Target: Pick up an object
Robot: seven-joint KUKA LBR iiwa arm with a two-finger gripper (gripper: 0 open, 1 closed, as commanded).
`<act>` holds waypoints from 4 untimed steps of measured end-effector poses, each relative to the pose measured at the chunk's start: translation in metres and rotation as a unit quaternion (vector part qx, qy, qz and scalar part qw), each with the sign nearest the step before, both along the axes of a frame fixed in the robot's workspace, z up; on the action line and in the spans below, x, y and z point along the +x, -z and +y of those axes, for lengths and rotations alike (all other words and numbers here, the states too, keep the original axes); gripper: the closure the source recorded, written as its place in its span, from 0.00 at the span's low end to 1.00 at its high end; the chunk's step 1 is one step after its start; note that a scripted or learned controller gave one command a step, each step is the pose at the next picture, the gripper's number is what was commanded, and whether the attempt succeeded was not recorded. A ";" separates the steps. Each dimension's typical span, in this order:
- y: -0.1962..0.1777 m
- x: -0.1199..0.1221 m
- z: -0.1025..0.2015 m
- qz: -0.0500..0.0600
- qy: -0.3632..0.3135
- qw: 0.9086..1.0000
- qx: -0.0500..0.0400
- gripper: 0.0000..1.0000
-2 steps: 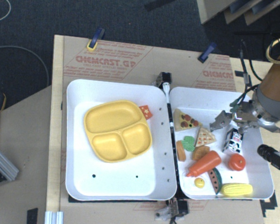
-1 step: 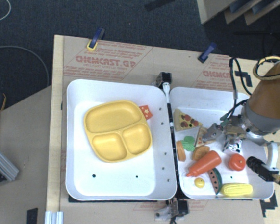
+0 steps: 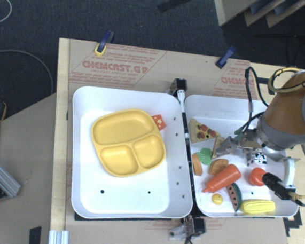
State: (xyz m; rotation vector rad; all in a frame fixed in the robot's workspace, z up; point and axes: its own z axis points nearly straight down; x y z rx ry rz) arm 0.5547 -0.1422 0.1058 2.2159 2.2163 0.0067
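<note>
The right bin (image 3: 218, 103) holds several toy foods: a pizza slice (image 3: 202, 131), a green piece (image 3: 206, 155), an orange carrot (image 3: 223, 178), a red tomato (image 3: 256, 177), a yellow corn cob (image 3: 258, 207) and a watermelon slice (image 3: 235, 196). My gripper (image 3: 225, 146) hangs low in this bin, just right of the pizza slice and above the carrot. The orange-banded wrist (image 3: 287, 113) rises behind it at the right. I see nothing lifted.
The left bin (image 3: 118, 198) carries a yellow divided plate (image 3: 128, 142) with a small red-orange piece (image 3: 158, 122) at its upper right corner. Two brownish bread-like pieces (image 3: 196, 164) and a small yellow piece (image 3: 217, 199) lie near the carrot. Clamps sit along the divider between the bins.
</note>
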 end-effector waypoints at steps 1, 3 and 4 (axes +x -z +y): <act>-0.006 -0.002 0.000 0.002 0.001 1.000 0.001 1.00; -0.121 0.002 0.007 0.000 -0.001 1.000 0.000 1.00; -0.110 0.014 0.059 0.004 -0.003 1.000 0.002 1.00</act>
